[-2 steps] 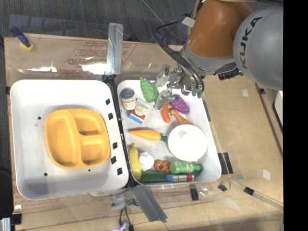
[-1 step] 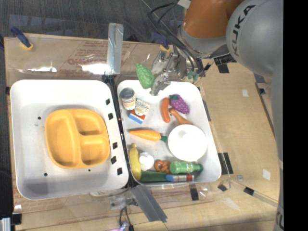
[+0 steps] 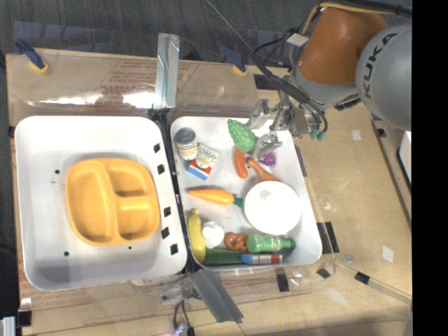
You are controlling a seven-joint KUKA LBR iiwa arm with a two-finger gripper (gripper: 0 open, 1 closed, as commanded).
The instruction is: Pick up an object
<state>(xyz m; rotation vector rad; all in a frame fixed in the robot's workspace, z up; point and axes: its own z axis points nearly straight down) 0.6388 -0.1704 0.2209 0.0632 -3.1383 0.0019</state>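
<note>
The two-finger metal gripper (image 3: 269, 133) hangs over the green leafy plastic vegetable (image 3: 242, 136) (likeliest target); whether its fingers are open, I cannot tell.

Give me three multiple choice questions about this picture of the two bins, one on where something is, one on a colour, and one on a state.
1. Where is the yellow divided tray?
A. left bin
B. right bin
C. on the bench

2. What colour is the round plate?
A. orange
B. white
C. green

3. How does the carrot lie?
A. standing upright
B. flat in the bin
C. on the plate

Answers: 1 A, it fills the left bin. 2 B, it is plain white. 3 B, it lies flat in the right bin, left of the plate.
</note>
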